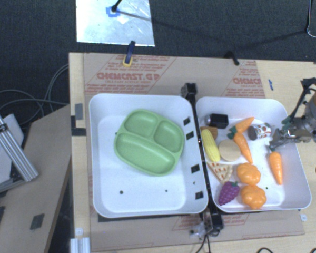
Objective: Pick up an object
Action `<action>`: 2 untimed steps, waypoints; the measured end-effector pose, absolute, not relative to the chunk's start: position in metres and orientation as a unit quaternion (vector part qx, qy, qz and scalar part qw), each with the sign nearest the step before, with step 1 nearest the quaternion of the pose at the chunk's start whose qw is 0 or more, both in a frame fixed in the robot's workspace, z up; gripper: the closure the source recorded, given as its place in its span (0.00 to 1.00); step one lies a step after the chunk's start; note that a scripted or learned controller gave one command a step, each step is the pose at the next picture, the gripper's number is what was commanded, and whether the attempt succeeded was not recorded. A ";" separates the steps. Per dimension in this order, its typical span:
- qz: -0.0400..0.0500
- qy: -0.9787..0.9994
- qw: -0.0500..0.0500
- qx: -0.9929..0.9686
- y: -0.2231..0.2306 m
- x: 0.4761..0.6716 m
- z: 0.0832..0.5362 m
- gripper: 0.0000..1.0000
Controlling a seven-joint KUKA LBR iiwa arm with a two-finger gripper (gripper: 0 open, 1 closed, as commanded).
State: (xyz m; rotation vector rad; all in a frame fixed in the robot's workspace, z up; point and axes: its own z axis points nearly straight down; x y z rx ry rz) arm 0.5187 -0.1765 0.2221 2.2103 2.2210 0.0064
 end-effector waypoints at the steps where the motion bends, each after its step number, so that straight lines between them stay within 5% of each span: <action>1: 0.001 0.709 0.001 0.705 -0.177 0.520 0.224 1.00; 2: 0.001 0.710 0.000 0.704 -0.129 0.513 0.220 1.00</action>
